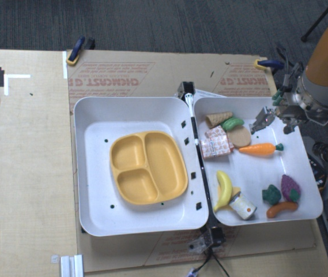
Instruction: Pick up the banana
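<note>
Banana: lying in the right bin, near its front-left corner, touching nothing but a small white cylinder
Carrot: further back, mid-bin
Gripper: hovering at the back, well away from the banana; fingers look spread, hard to say
Left bin: yellow divided plate

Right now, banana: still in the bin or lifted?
In the bin. The banana lies flat on the right bin's floor near its left wall, while the gripper hovers apart, near the carrot.
</note>
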You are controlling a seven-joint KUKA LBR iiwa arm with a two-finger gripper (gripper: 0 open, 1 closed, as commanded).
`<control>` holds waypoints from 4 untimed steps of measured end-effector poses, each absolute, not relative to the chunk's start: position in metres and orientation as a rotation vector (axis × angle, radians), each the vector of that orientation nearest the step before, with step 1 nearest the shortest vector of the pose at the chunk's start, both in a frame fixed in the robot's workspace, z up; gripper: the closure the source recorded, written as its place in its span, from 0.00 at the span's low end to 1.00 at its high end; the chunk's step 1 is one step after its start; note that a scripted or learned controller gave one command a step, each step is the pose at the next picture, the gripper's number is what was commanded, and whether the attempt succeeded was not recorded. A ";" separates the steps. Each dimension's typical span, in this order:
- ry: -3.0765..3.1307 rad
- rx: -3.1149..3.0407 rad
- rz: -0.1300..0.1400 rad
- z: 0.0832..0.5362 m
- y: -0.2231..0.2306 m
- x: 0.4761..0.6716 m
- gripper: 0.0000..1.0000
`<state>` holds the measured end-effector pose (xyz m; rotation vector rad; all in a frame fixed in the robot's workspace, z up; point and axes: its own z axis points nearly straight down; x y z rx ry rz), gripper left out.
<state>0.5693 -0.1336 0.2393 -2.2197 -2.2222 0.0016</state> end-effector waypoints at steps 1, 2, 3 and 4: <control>-2.156 -2.283 0.001 0.092 -0.095 0.544 0.00; -2.088 -2.346 0.001 0.092 -0.092 0.510 0.00; -2.085 -2.349 0.000 0.102 -0.093 0.510 1.00; -1.892 -2.507 0.001 0.192 -0.020 0.478 1.00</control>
